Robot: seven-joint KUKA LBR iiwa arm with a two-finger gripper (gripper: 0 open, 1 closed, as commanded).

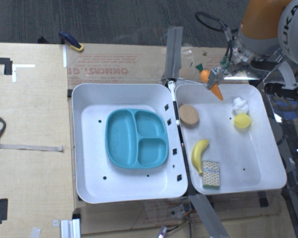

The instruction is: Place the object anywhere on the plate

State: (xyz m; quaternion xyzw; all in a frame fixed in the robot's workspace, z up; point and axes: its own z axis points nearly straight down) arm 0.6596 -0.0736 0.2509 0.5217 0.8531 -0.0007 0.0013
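The pincer (214, 79) grips an orange carrot (212, 86) above the right bin (268, 148), well apart from the blue plate (137, 138).

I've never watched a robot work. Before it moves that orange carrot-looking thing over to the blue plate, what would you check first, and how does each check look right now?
1. Carrot in the hand: ok, it hangs at the fingertips above the right bin's far edge.
2. Grip secure: cannot tell, the contact is too small to judge.
3. Plate ready: ok, it lies flat in the left bin, and all three compartments look bare.
4. Path over the divider between the bins: ok, the carrot looks lifted off the bin floor.
5. Other items undisturbed: ok, the banana, lemon and round brown disc lie apart from the carrot.
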